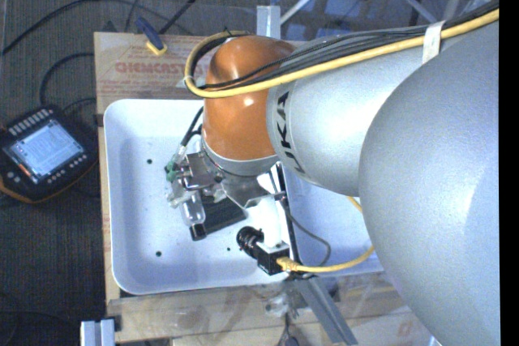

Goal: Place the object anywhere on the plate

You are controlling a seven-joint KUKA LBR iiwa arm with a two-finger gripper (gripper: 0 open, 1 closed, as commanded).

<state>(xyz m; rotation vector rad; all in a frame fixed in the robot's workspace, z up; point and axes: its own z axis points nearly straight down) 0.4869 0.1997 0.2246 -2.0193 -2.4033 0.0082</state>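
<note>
Object, perhaps black flat block [222,215], identity uncertain, lies tilted on floor of left shallow white bin [134,182]. Two-finger metal gripper [195,213] just beside it, over bin middle; grip state unreadable, contact unclear. Grey arm [349,134] with orange band [235,93] overhangs right side.

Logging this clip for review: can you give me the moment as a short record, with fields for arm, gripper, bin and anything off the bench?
arm: grey with orange band, reaching in from the right and covering much of the bench
gripper: low over the left bin, fingers' state unclear
left bin: white, bare floor with small dark marks
cable: yellow, running along the arm
off bench: handheld controller with lit screen on the floor at left
</note>
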